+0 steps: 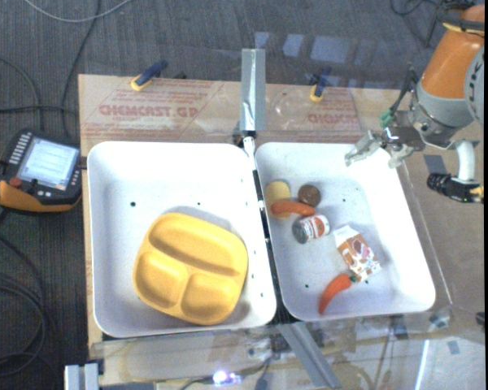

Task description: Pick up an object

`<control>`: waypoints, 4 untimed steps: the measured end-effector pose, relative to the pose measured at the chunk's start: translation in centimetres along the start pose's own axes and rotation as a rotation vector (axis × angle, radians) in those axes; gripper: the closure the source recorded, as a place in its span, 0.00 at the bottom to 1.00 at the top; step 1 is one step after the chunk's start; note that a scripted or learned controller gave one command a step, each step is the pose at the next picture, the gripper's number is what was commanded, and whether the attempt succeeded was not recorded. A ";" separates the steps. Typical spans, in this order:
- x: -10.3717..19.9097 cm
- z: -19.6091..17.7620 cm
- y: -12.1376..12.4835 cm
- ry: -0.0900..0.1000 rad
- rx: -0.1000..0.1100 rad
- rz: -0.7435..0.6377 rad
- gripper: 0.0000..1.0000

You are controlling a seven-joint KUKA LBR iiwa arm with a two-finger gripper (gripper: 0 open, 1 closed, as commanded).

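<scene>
Faint red lettering, roughly "CHEMCAST GP", runs across the bench's protective sheet (146,108) behind the left bin (106,242)

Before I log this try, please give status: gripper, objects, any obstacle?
Gripper above right bin's back edge, holding nothing. Can, carrot, carton lie untouched in bin. No obstacle between.

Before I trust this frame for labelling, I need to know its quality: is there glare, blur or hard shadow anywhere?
In the camera view, light is even and soft, with faint shadows under the yellow tray and the can; a clear panel behind the right bin gives pale reflections; the claw looks slightly smeared; small items stay sharp enough to tell apart.
</scene>
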State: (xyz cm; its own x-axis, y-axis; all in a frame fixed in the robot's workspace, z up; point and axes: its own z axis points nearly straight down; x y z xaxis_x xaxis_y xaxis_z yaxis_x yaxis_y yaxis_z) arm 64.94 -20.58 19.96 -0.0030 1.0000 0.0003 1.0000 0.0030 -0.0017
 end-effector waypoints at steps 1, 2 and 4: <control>1.9 8.5 -6.0 0.000 0.001 -0.067 0.00; 2.9 10.9 -11.6 -0.005 -0.017 -0.040 0.00; 7.7 -0.7 -12.3 -0.001 0.000 -0.062 1.00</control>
